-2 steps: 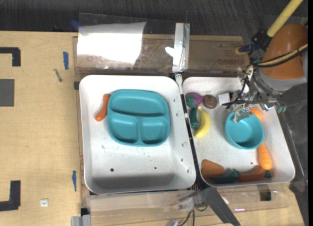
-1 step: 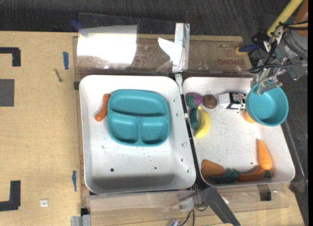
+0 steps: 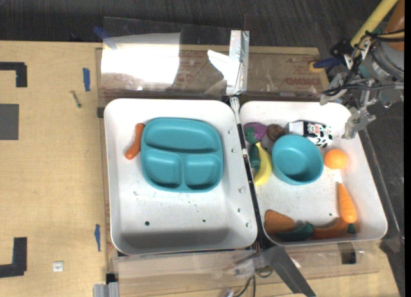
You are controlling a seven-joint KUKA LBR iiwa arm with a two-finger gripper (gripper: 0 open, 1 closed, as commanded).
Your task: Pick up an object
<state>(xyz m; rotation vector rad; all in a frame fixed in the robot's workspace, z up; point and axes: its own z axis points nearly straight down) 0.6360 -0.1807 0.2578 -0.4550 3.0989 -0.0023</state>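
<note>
The left bin (image 3: 122, 225) has bare floor in front of the teal tray (image 3: 182, 153). In the right bin (image 3: 372, 193), open floor lies between the teal bowl (image 3: 297, 159) and the toys along the near wall (image 3: 302, 226), with a carrot (image 3: 347, 204) beside it.

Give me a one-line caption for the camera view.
Gripper poised over the right bin's far corner, near a teal bowl and orange ball; left bin holds a teal tray.

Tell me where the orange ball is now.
The orange ball lies in the right bin, just right of the teal bowl and above a carrot.
</note>
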